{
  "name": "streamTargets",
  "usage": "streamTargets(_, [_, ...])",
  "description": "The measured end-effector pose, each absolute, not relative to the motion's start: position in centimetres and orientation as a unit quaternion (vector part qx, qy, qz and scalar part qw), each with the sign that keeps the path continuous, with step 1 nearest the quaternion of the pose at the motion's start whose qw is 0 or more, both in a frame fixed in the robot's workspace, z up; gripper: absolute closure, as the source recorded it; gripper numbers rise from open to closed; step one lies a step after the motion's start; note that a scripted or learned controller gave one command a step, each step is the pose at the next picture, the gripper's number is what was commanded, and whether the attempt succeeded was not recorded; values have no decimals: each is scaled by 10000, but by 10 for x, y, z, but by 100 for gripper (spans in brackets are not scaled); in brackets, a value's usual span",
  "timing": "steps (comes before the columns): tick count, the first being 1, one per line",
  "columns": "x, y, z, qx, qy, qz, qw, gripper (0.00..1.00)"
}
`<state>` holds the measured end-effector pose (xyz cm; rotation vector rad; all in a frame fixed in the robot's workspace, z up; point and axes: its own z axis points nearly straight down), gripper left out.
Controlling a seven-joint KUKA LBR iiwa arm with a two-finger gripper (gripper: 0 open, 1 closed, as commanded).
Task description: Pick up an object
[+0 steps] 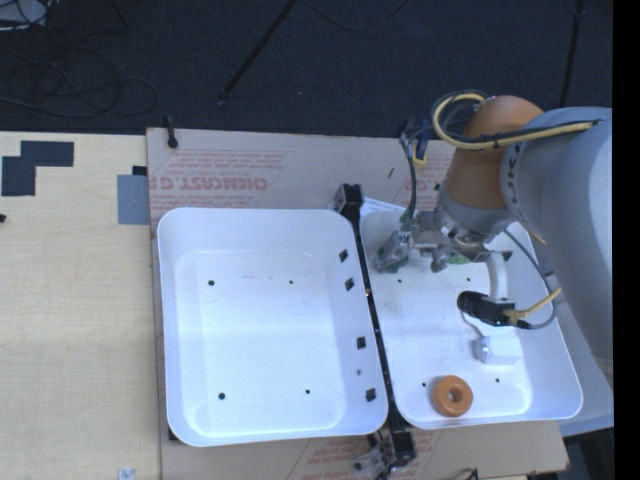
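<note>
Low over the far end of the right-hand bin (420,340), as the fixed overhead camera saw it, the end effector (415,252) hung close to the bin's white floor, just beside the black divider strip (362,298) that ran between the two bins. Whether it was spread or pressed together could not be told from this slanted angle, and nothing could be made out in its grasp. A small greenish patch (392,256) sat at its tip on the side toward the divider, too blurred to tell whether it belonged to the end effector or was a separate thing. The grey arm (565,198) came in from the view's right, its orange band (490,153) standing above the wrist. The orange ring (452,396) lay flat on the floor of the same bin, near the front rim, well apart from the end effector and untouched. The left-hand bin (260,343) stood alongside, its wall touching the divider. Both bins rested on a sheet of cardboard (230,173) with red print, which lay on the pale wooden tabletop (70,308). Two dark rectangular marks (35,163) showed on the tabletop at the far left. Beyond the tabletop was a dark floor (200,48) strewn with cables.
</note>
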<state>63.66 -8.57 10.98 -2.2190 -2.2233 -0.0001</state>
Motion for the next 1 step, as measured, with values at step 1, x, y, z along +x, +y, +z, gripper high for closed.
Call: streamTargets(1, [643, -83, 86, -7063, -7079, 12, 13, 0])
